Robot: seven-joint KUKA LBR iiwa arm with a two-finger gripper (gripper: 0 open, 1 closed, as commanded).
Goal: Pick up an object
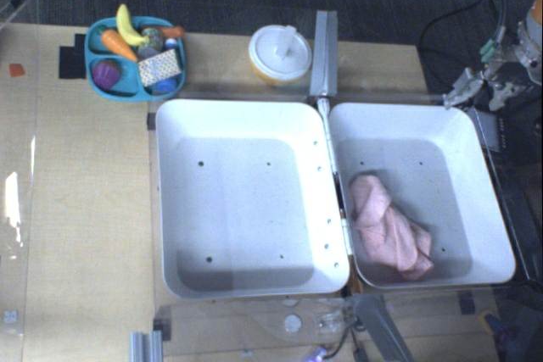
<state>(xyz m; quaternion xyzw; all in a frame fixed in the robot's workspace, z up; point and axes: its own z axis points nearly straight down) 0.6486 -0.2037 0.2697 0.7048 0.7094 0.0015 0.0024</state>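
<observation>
The pink cloth (389,227) lies crumpled in the right bin (458,131), against its left wall toward the near corner; the left bin (237,119) sits just beside it; the gripper (488,85) hangs off the right bin's far right corner, well apart from the cloth, and whether it is open or closed I cannot tell; this looks like the start of the approach; the next move calls for travelling over the cloth and descending onto its bunched middle
</observation>
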